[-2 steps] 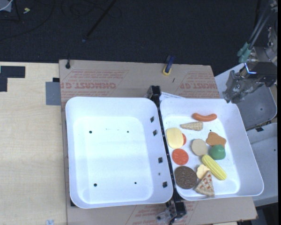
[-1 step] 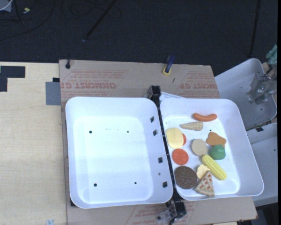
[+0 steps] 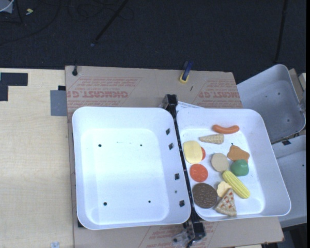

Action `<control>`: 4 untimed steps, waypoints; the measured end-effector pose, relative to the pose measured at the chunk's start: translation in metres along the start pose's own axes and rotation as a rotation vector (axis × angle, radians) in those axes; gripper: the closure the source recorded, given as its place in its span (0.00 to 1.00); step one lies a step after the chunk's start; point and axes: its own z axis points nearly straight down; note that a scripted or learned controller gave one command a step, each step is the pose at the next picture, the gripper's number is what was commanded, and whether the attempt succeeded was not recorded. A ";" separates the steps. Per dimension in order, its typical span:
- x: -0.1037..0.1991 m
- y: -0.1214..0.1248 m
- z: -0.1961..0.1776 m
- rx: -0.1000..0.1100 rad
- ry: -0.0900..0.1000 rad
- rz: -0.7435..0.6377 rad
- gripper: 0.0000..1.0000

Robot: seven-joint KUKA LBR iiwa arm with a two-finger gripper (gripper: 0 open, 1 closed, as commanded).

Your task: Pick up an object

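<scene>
The right bin holds several toy foods. An orange sausage lies near its far side, with a pale waffle cone just below it. A yellow oval piece overlaps a red slice, and a round red tomato slice lies under them. A beige disc, an orange-brown piece and a green piece sit mid-bin. A corn cob, a brown round cookie and a pizza wedge lie near the front.
The left bin stands beside the right one, joined by a black clamp strip. Both rest on a cardboard sheet. A grey metal plate sits at the right. A blue and yellow clip marks the cardboard's far edge.
</scene>
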 end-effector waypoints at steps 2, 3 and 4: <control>0.002 0.000 0.000 0.000 0.000 -0.001 1.00; 0.068 0.000 0.000 0.002 0.002 -0.011 1.00; 0.002 0.000 0.015 0.003 0.001 0.000 1.00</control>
